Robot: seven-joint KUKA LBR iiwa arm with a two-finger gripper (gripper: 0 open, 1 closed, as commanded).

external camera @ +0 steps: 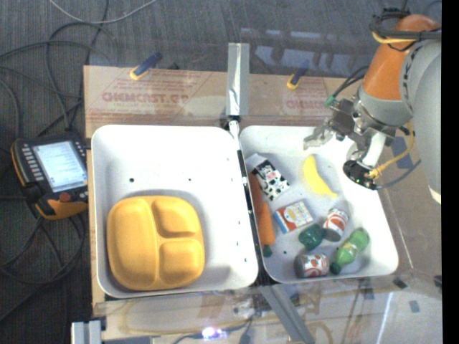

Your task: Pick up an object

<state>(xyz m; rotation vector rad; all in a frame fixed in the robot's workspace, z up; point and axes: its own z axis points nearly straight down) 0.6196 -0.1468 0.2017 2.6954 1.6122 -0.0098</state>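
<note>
Fingers of the grey two-finger gripper (324, 135): state cannot be told; the metal tips blur against the white wall, and nothing is seen between them. Gripper hangs over the upper edge of the right shallow white bin (387, 260), near the curved yellow plastic banana (317, 177) but apart from it.

Candidates lie clustered toward the bin's lower half, likely left loose for random picks:
- black-and-white patterned small box (269, 180)
- long orange carrot-shaped toy (263, 218), along the divider wall
- small red-and-white carton (293, 216), print too small to read
- two red-and-white cans (335, 223) (311, 264)
- dark green lump (311, 236)
- green plastic bottle (351, 247)

Left white bin (136, 138) holds a yellow three-compartment tray (155, 241).

Cardboard backing (165, 99): faint red lettering, not legible. Handheld control pendant (50, 167), screen lit, text unreadable.
</note>
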